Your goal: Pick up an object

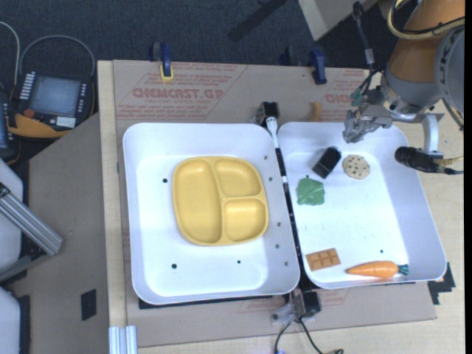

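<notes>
My gripper (355, 131) hangs over the far edge of the right bin (413, 220), just above and behind a round chocolate-chip cookie (357, 167). A small black block (326, 161) lies left of the cookie, with a green leafy piece (310, 192) below it. Near the bin's front edge lie a brown waffle-like cracker (322, 259) and an orange carrot (376, 270). Nothing shows between the gripper's fingers.
The left bin (147, 257) holds a yellow divided plate (220, 198). Blue clamps (167, 62) grip the board's far edge. A pendant with a screen (53, 98) lies off the bench at left. The arm's orange band (431, 28) rises at the upper right.
</notes>
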You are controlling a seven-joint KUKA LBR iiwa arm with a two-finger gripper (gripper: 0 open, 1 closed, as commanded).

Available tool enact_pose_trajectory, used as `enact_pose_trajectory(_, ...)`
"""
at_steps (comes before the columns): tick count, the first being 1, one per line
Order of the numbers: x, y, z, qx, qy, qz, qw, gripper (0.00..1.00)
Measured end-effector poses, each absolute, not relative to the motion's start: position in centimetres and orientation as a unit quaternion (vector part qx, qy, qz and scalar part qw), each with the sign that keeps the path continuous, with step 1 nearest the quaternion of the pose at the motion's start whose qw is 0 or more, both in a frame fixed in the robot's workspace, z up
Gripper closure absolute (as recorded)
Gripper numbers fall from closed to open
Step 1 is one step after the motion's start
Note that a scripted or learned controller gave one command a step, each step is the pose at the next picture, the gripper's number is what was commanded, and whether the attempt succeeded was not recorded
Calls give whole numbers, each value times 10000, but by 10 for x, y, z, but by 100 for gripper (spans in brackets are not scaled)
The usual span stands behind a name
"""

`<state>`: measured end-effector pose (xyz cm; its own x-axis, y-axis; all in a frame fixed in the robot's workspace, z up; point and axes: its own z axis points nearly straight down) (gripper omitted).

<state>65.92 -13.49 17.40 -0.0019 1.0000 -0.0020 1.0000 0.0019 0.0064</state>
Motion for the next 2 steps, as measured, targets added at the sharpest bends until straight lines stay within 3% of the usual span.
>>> enact_pose_trajectory(1, 661, -135, 228, 7067, 7075, 20, 38, 100)
enact_pose_trajectory(2, 646, -77, 235, 7055, 7087, -2, -14, 100)
